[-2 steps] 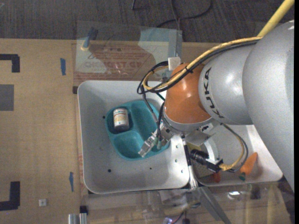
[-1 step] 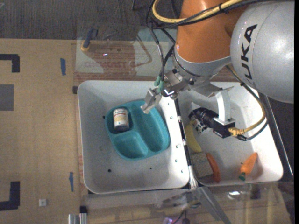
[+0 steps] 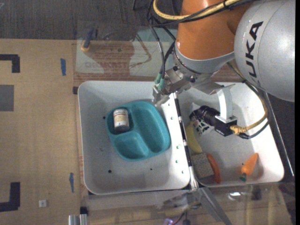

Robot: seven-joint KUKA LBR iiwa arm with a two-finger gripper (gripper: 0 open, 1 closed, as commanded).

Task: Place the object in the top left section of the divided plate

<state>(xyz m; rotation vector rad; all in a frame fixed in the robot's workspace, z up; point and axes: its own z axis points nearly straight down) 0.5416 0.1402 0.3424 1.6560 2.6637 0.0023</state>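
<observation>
A teal divided plate (image 3: 140, 131) lies in the left bin (image 3: 93, 168). A small jar (image 3: 121, 119) with a pale label and a dark lid rests in the plate's top left section. My gripper (image 3: 161, 93) hangs over the plate's upper right rim, beside the wall between the two bins, well apart from the jar. The large grey and orange arm (image 3: 211, 27) above covers much of it.
The right bin (image 3: 272, 172) holds a yellow banana-like piece (image 3: 193, 140), a grey speckled block (image 3: 202, 165), a red-orange piece (image 3: 215, 168) and an orange carrot-like piece (image 3: 249, 166). A black fitting (image 3: 209, 119) with a yellow cable hangs over that bin.
</observation>
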